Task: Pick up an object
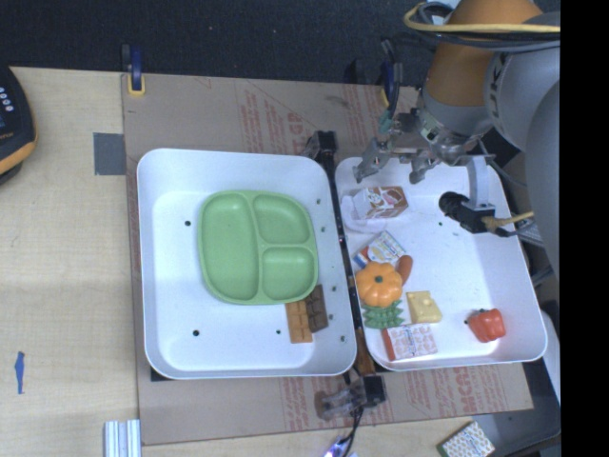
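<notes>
My gripper hangs over the far end of the right bin, its two fingers spread open with nothing between them. Just below it lies a white and red snack packet. Nearer the front of that bin lie an orange pumpkin, a small blue and white packet, a brown sausage, a yellow cheese wedge, a red pepper, a green leafy piece and a red and white packet.
The left bin holds a green divided plate and a brown chocolate bar at its front right. The bins' shared rims run between them. A dark device sits at the bench's left edge.
</notes>
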Available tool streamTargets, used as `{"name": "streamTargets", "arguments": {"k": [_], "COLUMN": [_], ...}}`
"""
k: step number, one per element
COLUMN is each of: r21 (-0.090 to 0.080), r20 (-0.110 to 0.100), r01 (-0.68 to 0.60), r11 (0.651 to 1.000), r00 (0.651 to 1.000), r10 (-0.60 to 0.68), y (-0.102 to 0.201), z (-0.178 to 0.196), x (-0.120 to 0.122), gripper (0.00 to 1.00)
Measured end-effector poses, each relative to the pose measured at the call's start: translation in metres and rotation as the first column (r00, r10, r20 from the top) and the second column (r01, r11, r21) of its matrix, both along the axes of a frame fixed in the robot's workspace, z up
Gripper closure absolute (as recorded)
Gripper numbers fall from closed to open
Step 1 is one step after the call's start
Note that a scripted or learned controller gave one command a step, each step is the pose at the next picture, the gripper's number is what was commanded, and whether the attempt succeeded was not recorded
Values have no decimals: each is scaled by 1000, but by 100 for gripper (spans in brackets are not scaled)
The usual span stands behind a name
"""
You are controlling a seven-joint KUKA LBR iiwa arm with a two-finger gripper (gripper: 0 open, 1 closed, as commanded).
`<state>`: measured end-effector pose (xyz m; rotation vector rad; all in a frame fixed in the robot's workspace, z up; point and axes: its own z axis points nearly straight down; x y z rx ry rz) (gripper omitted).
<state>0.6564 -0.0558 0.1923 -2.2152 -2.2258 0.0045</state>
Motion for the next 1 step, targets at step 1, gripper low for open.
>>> {"name": "streamTargets", "arguments": {"k": [1], "r21": [0], "r20": [-12], "r01": [7], "r11": [1000], "r00": [1000], "r10": [-7], "y": [-50], "z": [-50], "x": [-81], "gripper": [0]}}
